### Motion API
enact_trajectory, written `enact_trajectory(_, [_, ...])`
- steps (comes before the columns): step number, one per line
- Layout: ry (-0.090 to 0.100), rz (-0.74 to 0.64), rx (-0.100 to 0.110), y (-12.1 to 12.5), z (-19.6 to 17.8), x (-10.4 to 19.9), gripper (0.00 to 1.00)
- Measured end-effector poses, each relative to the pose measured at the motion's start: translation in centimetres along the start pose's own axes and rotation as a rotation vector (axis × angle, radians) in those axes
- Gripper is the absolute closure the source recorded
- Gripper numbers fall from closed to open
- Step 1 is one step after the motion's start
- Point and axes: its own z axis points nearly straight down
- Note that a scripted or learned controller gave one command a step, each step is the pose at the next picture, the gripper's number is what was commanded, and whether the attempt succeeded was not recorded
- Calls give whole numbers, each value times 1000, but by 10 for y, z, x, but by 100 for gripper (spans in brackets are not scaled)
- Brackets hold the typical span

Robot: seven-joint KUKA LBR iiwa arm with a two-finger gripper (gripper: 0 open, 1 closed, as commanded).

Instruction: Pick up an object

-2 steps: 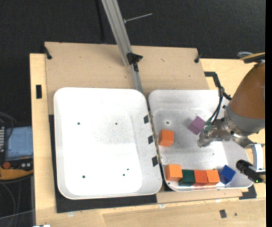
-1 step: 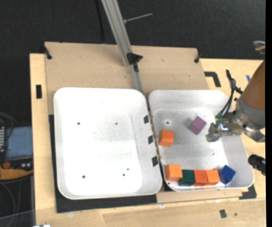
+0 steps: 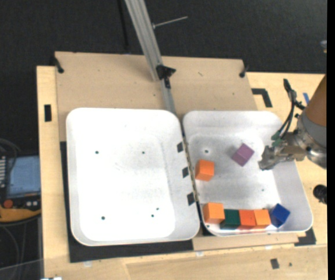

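Camera view gives us the gripper [image 3: 267, 160] low over the right bin [image 3: 284, 182], just right of a purple cube [image 3: 243, 154]. We cannot tell how it is set. Orange, green and blue blocks [image 3: 246, 217] line that bin's near wall.

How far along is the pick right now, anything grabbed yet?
Done: the gripper sits over the right bin, beside the purple block. In hand: nothing visibly between its fingers. Left: grasp and lift a block; the orange block and front row lie untouched.

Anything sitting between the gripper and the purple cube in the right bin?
No. In the camera view, only bare white bin floor separates the gripper from the purple cube; the lone orange cube lies beyond it, leftward.
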Motion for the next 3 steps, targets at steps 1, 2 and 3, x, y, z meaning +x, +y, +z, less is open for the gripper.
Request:
enact_trajectory(1, [2, -9, 2, 33, -5, 52, 100])
enact_trajectory(2, [1, -7, 2, 59, 8, 94, 100])
enact_trajectory(3, [0, -6, 1, 75, 14, 142, 100])
